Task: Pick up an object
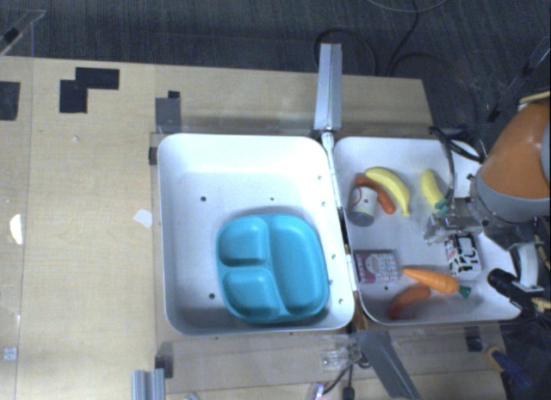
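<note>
Camera view: gripper (443,222) at right-centre, above the carrot (433,280); I can't tell its jaw state. Carrot looks light, stiff, slick plastic; I'd grab mid-body.

Rounded robot arm (516,175) at the right, smooth and bulbous in shape. Broad glossy orange band (523,144) across the upper part, curving like a dome. Below it a pale grey shell, also rounded, shading darker toward the lower rim. At the wrist, a cluster of small metal and dark parts, too blurred to tell apart. Gripper (443,218) of silvery metal with small greenish flecks near the tips. A white plate (463,255) with bold black markings fixed beneath the wrist; marks not legible. Thin black cables (452,144) looping from the wrist area upward. Further dark fittings and one pale curved piece lower right.
</note>
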Available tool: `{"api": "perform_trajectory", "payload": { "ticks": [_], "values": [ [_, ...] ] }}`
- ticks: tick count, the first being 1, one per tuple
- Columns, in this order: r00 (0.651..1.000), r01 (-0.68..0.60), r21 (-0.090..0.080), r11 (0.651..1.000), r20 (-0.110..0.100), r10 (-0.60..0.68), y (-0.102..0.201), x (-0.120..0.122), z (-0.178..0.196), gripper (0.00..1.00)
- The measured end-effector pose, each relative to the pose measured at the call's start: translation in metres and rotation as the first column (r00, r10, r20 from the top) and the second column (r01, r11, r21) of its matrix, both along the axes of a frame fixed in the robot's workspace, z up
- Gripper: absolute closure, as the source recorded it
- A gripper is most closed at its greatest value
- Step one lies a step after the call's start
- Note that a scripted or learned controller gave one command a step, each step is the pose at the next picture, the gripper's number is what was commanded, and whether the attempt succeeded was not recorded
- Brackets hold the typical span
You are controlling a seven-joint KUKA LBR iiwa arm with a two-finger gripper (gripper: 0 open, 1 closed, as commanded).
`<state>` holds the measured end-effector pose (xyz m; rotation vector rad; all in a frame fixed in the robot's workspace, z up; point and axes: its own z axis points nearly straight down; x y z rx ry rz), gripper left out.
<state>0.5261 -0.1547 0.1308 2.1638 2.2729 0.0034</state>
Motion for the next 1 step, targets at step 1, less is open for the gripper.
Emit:
{"api": "perform_trajectory", "payload": {
  "ticks": [1],
  "values": [
    [0.982, 0.189, 0.0, 0.982, 0.001, -0.189, 0.064, 0.0182, 0.1104, 1.0]
  ]
}}
